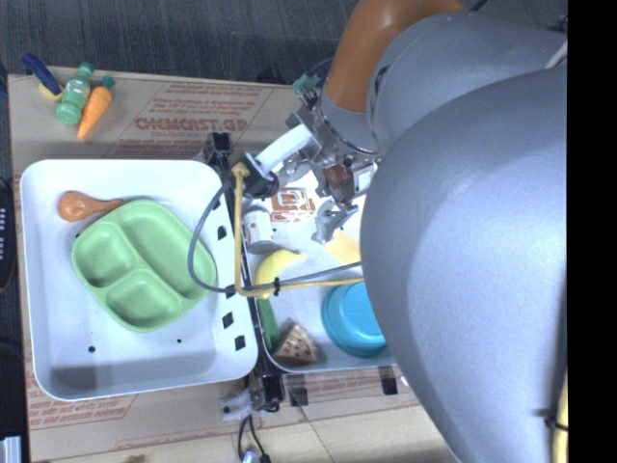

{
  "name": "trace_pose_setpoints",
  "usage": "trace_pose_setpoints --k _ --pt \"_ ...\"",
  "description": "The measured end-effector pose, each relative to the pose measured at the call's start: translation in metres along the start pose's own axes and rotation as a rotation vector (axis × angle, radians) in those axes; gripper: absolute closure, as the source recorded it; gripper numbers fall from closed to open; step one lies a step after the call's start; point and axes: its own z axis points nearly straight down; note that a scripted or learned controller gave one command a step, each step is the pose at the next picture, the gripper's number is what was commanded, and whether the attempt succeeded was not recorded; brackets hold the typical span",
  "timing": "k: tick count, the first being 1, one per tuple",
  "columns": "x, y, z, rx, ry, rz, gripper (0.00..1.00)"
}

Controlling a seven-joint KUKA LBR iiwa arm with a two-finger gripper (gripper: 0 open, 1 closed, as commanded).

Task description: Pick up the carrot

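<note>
Grey arm [472,210] looms over the right bin [318,363], its hand [333,205] angled down-left, finger spread unclear.

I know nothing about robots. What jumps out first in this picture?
The huge grey arm with its orange band fills the right side, looming over the right bin. In the left bin lies a pale green divided plate with an orange spoon beside it. The carrot lies outside both bins, on the cardboard at top left.
</note>
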Motion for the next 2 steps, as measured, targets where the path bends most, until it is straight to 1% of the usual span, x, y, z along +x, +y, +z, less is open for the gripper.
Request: trace_pose_setpoints --k 1,2 --pt "-0.03 0.035 0.123 0.001 -0.004 0.178 0.0" --pt "-0.027 0.031 0.111 0.009 -0.006 0.16 1.0"
